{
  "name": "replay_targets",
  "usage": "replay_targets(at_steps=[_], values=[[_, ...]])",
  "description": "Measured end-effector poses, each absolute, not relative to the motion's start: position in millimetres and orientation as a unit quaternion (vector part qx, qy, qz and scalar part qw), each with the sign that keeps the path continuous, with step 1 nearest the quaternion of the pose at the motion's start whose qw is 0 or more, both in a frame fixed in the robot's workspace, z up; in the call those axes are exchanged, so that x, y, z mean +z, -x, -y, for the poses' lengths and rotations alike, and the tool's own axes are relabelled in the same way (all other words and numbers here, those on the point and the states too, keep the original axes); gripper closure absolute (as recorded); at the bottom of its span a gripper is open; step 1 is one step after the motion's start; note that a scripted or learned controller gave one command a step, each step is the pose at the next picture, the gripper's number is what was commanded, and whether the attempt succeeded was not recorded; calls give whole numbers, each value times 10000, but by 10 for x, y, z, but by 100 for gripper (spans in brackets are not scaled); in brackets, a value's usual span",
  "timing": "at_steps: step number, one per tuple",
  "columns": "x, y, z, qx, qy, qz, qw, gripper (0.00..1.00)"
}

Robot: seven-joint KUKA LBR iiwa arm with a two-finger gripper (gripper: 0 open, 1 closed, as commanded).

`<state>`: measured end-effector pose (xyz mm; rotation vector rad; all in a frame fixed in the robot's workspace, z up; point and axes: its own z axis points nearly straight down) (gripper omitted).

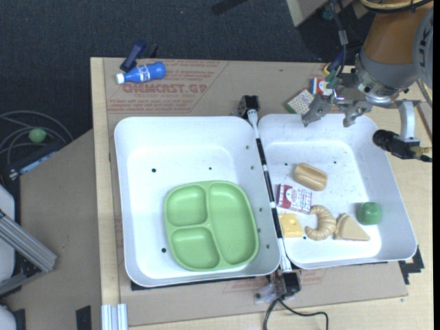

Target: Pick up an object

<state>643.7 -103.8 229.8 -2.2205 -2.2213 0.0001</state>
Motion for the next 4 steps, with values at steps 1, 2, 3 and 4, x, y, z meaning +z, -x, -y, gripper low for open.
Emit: replay_targets(at_steps=[1,2,3,4], values=[[845,-6153,1362,1,7074,7068,-1,0],[845,-5923,1143,3,7071,7071,12,0],[848,-6160,1229,-4,7070,7072,-7,0],[845,-5871,1174,4,7074,7068,11,0]])
